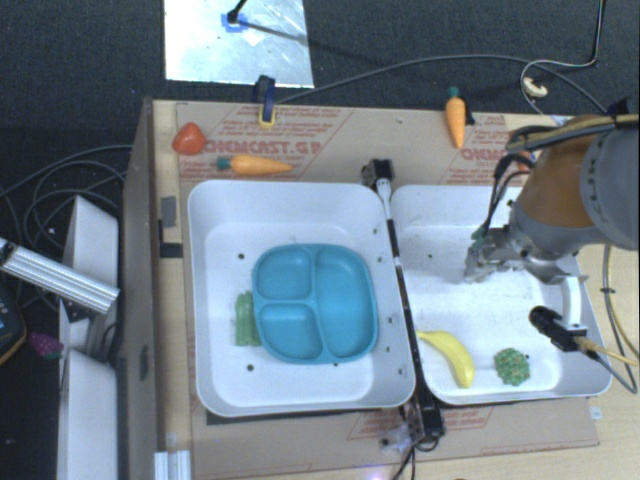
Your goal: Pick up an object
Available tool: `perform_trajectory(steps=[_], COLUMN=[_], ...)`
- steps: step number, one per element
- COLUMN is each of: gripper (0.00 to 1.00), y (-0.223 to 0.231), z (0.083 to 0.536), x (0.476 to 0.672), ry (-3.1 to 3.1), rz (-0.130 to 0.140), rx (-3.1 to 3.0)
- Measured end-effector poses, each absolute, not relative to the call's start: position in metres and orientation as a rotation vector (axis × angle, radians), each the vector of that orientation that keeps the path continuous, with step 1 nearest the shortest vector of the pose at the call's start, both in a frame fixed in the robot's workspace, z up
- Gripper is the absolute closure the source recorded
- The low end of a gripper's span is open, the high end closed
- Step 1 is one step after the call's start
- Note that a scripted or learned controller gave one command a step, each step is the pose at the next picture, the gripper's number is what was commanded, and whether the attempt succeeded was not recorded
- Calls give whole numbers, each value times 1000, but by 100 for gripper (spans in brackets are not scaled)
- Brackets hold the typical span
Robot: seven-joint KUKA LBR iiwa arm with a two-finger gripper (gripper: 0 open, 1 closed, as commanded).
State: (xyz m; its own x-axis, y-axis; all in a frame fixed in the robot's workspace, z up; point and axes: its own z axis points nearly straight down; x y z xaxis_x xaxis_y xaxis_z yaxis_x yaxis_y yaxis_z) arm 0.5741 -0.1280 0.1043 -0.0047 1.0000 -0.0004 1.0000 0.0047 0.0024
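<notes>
I see the arm (565, 193) reaching in from the right, its orange band above the wrist, and the claw (487, 261) hanging low over the right bin (440, 213), near that bin's middle and toward its far half. From my view I cannot tell how the claw is set; the tips are small and blurred against the white floor, and I see nothing between them.

In the right bin's near part lie a yellow banana (450, 356) and, just to its right, a green broccoli piece (512, 366); both are well apart from the claw and apart from each other. A black-tipped part (553, 329) of the rig hangs over the bin's right side.

The left bin (215, 298) holds a blue divided plate (313, 302), and a green vegetable (244, 320) lies just beside the plate's left edge.

On the brown bench (330, 133) beyond the bins I see a red tomato (189, 139) at the left, a carrot (255, 165) lying flat near it, and another carrot (456, 120) pointing away from me above the right bin
</notes>
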Motion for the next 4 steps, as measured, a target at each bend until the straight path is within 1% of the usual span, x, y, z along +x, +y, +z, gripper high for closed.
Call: perform_trajectory(steps=[2,3,4], gripper=[100,100,100], y=[-128,-61,12], z=[125,185,185], x=[576,596,652], ry=[2226,2225,2226], rz=[7,5,3], rx=[2211,2215,2214])
